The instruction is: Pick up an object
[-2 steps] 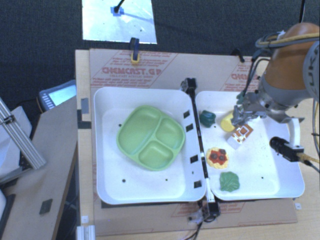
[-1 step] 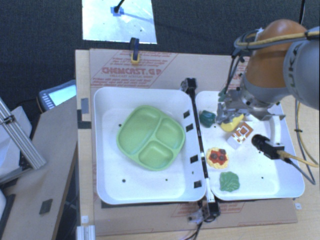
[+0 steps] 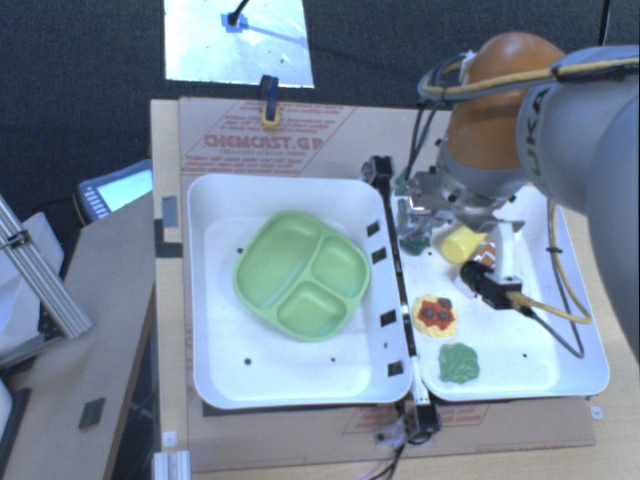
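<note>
My end effector (image 3: pixel 432 230), finger state impossible to tell, hung beside the yellow plastic block (image 3: pixel 460 243); I judged centring first wise.

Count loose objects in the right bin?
3 visible: a yellow block by the gripper, a pizza toy mid-bin, a green toy at the near edge. The arm may hide more.
</note>
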Controlling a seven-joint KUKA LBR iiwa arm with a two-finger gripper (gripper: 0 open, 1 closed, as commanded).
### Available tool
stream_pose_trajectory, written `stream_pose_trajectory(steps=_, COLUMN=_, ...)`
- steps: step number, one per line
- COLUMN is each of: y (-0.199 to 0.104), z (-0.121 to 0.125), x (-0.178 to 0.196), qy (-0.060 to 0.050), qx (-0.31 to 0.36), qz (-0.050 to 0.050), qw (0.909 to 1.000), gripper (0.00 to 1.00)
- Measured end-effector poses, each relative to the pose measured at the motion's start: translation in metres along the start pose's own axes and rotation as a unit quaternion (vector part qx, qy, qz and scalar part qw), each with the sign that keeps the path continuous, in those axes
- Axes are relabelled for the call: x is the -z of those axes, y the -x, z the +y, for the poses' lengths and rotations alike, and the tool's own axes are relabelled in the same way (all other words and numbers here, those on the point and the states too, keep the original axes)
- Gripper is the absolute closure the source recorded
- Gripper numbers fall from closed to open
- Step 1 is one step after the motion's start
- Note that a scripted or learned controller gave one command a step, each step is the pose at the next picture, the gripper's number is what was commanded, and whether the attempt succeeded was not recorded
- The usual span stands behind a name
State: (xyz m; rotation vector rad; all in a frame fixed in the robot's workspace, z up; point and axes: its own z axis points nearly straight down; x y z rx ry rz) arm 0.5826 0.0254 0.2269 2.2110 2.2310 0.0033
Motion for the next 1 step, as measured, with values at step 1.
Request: stream_pose_trajectory(steps=1, y=-0.0592, z=0.0104, x=-0.0061, qy=0.0, qx=0.001, qz=0.001, qw=1.0, gripper=1.0)
